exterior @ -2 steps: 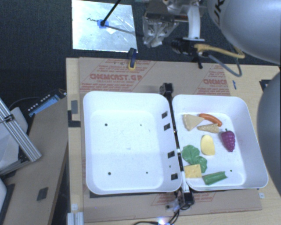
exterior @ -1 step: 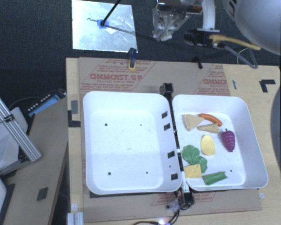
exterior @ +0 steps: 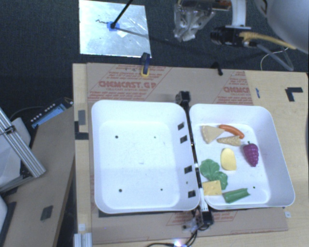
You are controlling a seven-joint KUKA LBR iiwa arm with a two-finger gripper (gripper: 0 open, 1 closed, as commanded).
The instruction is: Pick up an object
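Purple grapes (exterior: 250,153) lie loose in the bin (exterior: 263,181) at the frame's right, just apart from the yellow piece (exterior: 228,159) beside them, so they seem the easiest target. A green leaf (exterior: 210,168) and cheese square (exterior: 211,187) crowd the bin's left wall. The gripper (exterior: 189,30) hangs at the frame's top, beyond the bench (exterior: 297,125), probably parked clear; whether its jaws are open I cannot tell.

Pale grey arm (exterior: 289,19), orange wrist band (exterior: 218,4)
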